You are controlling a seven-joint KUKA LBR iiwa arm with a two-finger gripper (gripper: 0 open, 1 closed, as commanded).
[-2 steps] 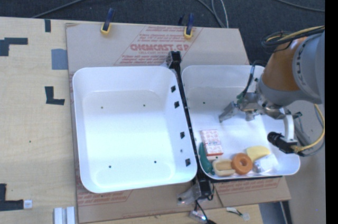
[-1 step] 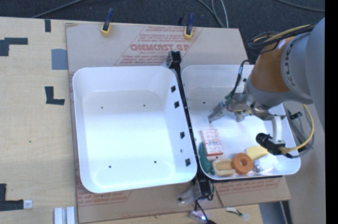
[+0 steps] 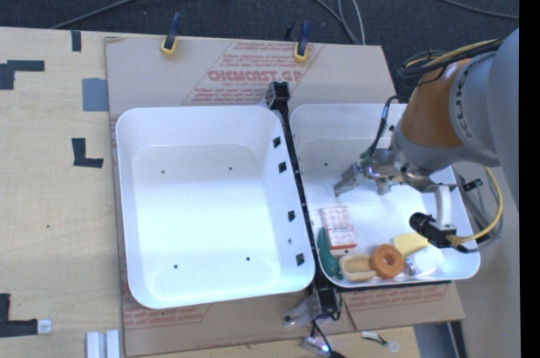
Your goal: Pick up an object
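Toys sat low in the right bin point(image 3: 337, 124): an orange ring point(image 3: 388, 261) and a small box point(image 3: 337, 227). Above them, the gripper point(image 3: 364, 180) hung open, holding nothing.

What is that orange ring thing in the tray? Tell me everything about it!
The orange ring looks like a little doughnut: round, orange-brown, with a dark hole in the middle. It seems soft or rubbery, though that is hard to tell. It lies near the front edge of the right bin, tilted slightly. A tan, bun-like piece presses against its left side, and a yellow block sits close on its right. The tool is farther back in the bin, not touching it.
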